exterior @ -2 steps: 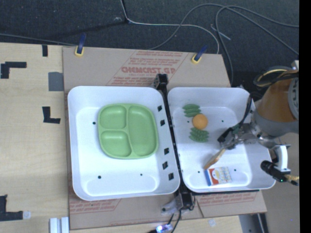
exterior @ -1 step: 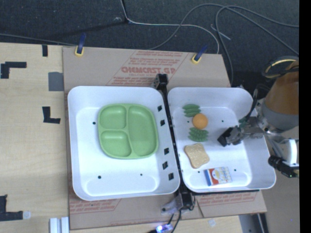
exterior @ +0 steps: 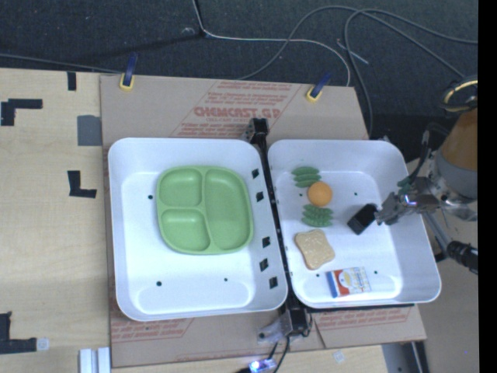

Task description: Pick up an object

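Note:
The right bin point(exterior: 388, 160) holds an orange ball point(exterior: 319, 193) lying between two green leafy pieces, one above it point(exterior: 306, 176) and one below point(exterior: 318, 215). A tan bread slice point(exterior: 314, 248) lies nearer the front. A small white packet point(exterior: 347, 280) with blue and red print rests by the front wall. My gripper point(exterior: 386, 210) reaches in from the right and hangs over the bin's right half, well to the right of the ball and apart from every object.
The left bin point(exterior: 132, 162) holds a green divided plate point(exterior: 206, 209). A black divider with clips point(exterior: 268, 208) runs between the bins. Both bins sit on a cardboard sheet point(exterior: 233, 107). Cables cross the dark area behind.

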Tool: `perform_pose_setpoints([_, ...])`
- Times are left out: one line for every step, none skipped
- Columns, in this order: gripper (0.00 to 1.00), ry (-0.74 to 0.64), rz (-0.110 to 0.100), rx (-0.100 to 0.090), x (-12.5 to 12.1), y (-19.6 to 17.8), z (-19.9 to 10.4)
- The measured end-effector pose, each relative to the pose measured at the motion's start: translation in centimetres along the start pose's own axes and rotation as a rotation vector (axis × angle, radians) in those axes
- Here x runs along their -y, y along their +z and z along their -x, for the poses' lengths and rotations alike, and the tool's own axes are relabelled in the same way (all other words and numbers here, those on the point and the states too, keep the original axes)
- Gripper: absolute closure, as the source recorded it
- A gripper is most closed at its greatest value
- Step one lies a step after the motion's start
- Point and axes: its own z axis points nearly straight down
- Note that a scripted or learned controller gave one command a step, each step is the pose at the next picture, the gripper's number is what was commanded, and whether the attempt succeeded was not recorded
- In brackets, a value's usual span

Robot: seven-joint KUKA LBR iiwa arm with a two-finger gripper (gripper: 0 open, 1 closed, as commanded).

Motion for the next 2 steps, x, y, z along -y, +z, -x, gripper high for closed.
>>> perform_pose_setpoints([1.0, -0.001, -0.001, -0.001, -0.1, -2.8, 0.0])
perform_pose_setpoints([1.0, -0.003, -0.005, -0.001, 0.6, -1.8, -5.2])
